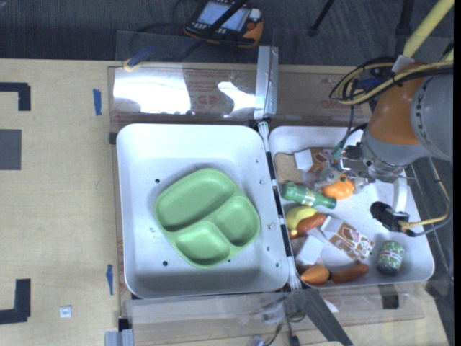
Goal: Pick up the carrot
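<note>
An orange, carrot-like piece (339,189) lies in the right bin (421,265) near its middle, its left end against a green bottle-shaped toy (308,195). My gripper (344,171) hangs directly over this piece, right at its upper edge, and the wrist hides where they meet. I cannot tell whether the piece is gripped or just lying under the tool. The grey arm with its orange band (392,117) comes in from the upper right.
The right bin also holds a yellow toy (301,213), a red-orange piece (312,223), a printed box (348,238), a small can (390,256), a red sausage (351,272) and another orange piece (315,273). A green divided plate (207,216) sits in the left bin (137,164).
</note>
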Available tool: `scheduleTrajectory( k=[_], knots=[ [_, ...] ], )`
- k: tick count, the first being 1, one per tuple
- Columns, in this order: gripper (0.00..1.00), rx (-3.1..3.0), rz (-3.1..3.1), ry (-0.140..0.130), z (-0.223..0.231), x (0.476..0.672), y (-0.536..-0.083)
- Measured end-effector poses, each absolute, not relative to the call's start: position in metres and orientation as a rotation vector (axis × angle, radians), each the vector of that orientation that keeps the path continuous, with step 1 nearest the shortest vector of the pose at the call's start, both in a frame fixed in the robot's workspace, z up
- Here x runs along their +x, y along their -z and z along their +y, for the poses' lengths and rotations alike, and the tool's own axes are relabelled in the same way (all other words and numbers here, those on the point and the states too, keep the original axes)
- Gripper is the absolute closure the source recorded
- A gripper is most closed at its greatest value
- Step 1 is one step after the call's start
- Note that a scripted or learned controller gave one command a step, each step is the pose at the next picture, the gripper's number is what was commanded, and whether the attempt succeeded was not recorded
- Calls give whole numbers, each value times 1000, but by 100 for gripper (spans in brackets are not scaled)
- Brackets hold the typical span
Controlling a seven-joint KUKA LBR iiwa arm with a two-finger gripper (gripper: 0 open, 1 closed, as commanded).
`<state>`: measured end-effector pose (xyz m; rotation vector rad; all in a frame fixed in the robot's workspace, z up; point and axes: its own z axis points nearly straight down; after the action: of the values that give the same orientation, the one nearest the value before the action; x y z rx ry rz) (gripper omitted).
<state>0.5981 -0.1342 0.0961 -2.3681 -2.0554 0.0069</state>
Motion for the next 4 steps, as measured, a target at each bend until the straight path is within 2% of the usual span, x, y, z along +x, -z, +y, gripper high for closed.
scheduleTrajectory(
  k=[1, 2, 3, 4],
  knots=[
    [100, -2377, -2061, 4, -146, 518, -88],
    [100, -2208, -2248, 11, -155, 483, -88],
    [100, -2209, -2246, 11, -155, 483, -97],
    [100, -2135, -2300, -3, -119, 516, -146]
  ],
)
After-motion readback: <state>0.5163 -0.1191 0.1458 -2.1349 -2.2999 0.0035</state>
